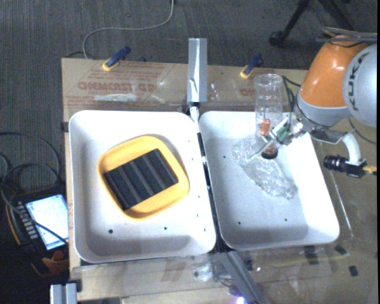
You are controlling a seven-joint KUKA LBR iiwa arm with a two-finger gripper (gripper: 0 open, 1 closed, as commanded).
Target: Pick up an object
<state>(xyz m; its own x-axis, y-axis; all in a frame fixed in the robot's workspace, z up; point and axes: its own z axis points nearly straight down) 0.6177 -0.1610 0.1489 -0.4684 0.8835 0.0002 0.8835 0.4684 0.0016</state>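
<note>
Crumpled clear plastic wrap (266, 170) lies in the right bin (316, 227), toward its far half, and it looks like the likeliest target for the pick. Going from the left: the left bin (88, 233) carries a yellow tray with a dark ribbed insert (143, 177), sitting alone and well apart from the arm. Across the divider, in the right bin, a clear plastic bottle (267, 103) seems to stand or lean at the far edge, just above the wrap. The hand (273, 141) hangs close over the wrap's upper end, beside the bottle's base, with a small dark and orange bit at its tip; whether it is open or closed on anything cannot be told from here. To pick well, I would judge the hand should come straight down on the thickest bunch of wrap, staying clear of the bottle, since thin film slips easily. The grey-and-orange arm (332, 75) enters from the right.
</note>
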